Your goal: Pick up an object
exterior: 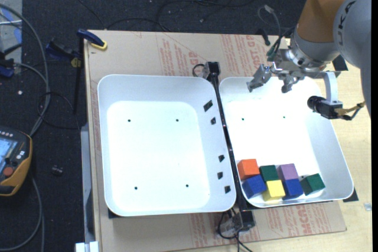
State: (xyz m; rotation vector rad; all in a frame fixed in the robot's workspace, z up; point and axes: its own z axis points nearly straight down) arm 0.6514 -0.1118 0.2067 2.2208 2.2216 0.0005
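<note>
From my station I see the arm's two-finger hand (273, 81) hanging over the far end of the right-hand shallow white plastic bin (331, 127), its two fingers spread apart and nothing between them — released, then, and carrying nothing. Below it that stretch of bin floor is bare. The things worth picking lie well apart from it, bunched at the bin's near end: a small orange cube (248, 167), a dark green cube (269, 173), a purple cube (288, 172), a second green cube (312, 183), a blue cube (254, 185), a yellow cube (275, 189) and another blue cube (293, 187), all pressed together in a tight cluster. The left-hand white bin (112, 144) sits just beside it on the brown cardboard-topped counter (147, 47). I judge this as the approach step, no grasp yet made. Next I'd want the hand carried toward the near end, lined over one block — the orange one at the cluster's edge looks freest — then lowered with fingers straddling it.
</note>
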